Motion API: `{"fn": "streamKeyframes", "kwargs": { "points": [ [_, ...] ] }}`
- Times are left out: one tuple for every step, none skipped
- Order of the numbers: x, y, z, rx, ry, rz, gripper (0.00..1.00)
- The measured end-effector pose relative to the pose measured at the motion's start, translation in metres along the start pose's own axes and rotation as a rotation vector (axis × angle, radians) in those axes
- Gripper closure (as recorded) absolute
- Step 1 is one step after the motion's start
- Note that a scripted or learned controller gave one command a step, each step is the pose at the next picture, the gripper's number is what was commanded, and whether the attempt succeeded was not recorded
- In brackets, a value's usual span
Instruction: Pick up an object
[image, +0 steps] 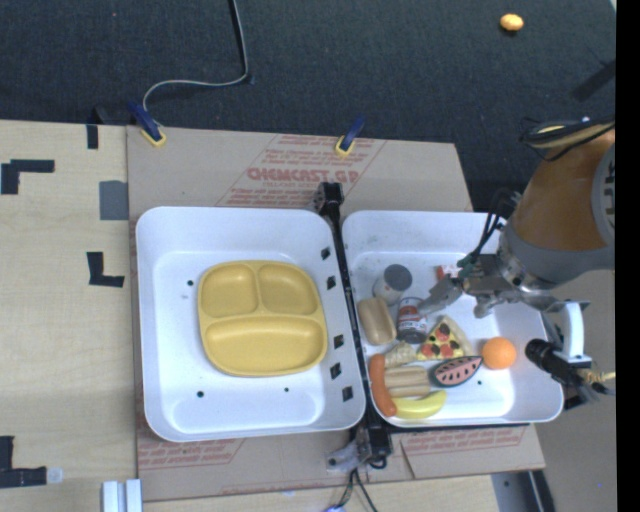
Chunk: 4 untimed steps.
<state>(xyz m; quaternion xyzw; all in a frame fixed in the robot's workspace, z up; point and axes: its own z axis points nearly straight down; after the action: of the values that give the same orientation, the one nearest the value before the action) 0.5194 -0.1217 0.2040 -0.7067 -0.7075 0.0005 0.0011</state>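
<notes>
Two white bins (160, 300) on cardboard-covered bench.
Gripper (437, 298) hovering over toy food (430, 360) in right bin; grip state impossible to tell.

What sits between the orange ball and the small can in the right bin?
In the camera view, the pizza slice toy lies between the orange ball and the small can, on the right bin's floor.

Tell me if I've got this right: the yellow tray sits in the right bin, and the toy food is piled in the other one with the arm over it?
Not quite. The camera view shows the yellow tray in the left bin, not the right. The toy food is piled in the right bin, with the arm reaching over it.
</notes>
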Motion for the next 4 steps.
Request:
{"fn": "streamKeyframes", "kwargs": {
  "points": [
    [-0.043, 0.042, 0.106, -0.002, 0.000, 0.000, 0.00],
    [-0.030, 0.088, 0.117, -0.006, -0.002, 0.000, 0.00],
    [0.017, 0.150, 0.118, -0.005, -0.002, 0.000, 0.00],
    [0.028, 0.150, 0.119, -0.003, -0.003, 0.000, 0.00]
  ]
}}
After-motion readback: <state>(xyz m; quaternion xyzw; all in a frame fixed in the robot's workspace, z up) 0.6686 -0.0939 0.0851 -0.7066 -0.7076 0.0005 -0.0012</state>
